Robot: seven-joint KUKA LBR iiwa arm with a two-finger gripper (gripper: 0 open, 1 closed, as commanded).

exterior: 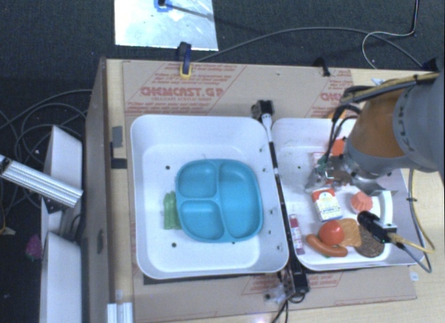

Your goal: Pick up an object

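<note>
Cardboard-topped bench with two white bins, my gripper [321, 174] low over the right bin [295, 141], finger spread impossible to tell, small white carton [327, 204] with red-orange top lying just below it, beside a tomato [332, 231] and sausage [327, 247]

You are looking down on a robotics lab test rig, not a home or kitchen. The desk [208, 82] is a cardboard-topped bench on dark carpet, with loose cables [42, 123] trailing across the floor, two white bins [149, 141] clamped side by side, and toy food [332, 231] as props.
</note>
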